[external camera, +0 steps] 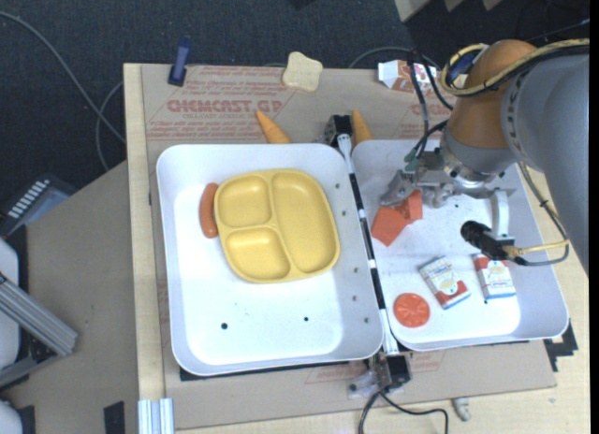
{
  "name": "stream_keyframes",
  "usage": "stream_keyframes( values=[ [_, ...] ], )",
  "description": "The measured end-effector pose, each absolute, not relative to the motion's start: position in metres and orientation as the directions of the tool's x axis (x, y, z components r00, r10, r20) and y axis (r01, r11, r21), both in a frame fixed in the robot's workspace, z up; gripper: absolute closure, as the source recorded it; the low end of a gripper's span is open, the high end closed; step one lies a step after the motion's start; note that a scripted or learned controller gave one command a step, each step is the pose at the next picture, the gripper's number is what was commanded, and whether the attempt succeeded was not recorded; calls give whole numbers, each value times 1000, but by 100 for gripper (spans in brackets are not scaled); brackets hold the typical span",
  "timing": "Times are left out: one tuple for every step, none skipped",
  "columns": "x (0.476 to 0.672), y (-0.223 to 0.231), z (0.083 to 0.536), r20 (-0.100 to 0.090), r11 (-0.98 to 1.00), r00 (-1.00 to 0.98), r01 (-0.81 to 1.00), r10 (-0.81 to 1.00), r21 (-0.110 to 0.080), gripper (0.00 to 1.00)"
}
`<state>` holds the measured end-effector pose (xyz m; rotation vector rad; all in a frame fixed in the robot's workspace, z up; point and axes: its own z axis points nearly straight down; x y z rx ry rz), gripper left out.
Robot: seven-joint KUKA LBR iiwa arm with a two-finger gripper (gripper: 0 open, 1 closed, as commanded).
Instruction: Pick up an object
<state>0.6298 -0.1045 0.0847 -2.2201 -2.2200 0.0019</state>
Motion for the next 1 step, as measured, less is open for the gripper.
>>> stream_keyframes(
  values=[
    [630,-104,95,1,0,0,1000,1000,0,100]
  ],
)
